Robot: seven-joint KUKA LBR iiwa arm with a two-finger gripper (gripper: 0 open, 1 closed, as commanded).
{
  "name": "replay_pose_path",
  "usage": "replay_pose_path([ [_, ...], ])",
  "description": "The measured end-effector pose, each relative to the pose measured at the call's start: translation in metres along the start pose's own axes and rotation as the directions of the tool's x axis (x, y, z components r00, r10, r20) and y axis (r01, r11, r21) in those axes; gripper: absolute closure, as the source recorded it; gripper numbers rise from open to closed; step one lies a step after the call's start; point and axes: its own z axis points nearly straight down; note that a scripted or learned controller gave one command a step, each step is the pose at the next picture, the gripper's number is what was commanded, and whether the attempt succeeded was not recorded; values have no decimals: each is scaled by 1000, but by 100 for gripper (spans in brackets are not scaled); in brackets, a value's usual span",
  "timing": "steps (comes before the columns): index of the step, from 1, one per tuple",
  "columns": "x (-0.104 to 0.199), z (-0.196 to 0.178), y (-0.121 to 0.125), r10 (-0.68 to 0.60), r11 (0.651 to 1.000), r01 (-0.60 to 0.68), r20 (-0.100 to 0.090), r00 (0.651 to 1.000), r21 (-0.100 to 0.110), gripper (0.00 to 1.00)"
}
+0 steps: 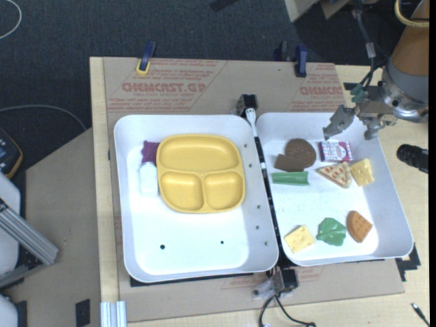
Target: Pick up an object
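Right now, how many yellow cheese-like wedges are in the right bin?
2. One yellow wedge lies near the front edge of the right bin, left of the green leafy piece. The other yellow wedge sits toward the right side, beside the pizza slice. None appear hidden.

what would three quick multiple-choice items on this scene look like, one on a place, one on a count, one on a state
1. Where does the yellow tray lie?
A. left bin
B. right bin
C. bare bench

2. How many compartments does the tray have?
A. two
B. three
C. five

3. How does the tool stand?
A. open above the far edge of the right bin, holding nothing
B. shut on the green bean
C. resting in the tray

Answers:
1 A, the tray sits inside the left bin.
2 B, one long section and two smaller ones.
3 A, its fingers are spread with nothing between them, near the pink packet.
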Motion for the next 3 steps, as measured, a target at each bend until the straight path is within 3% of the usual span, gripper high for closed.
replay_pose_path([
  [1, 0, -7, 2, -3, 1000, 3, 2, 1000, -13, 0],
  [3, 1, 95, 17, -4, 1000, 4, 1, 1000, -8, 0],
])
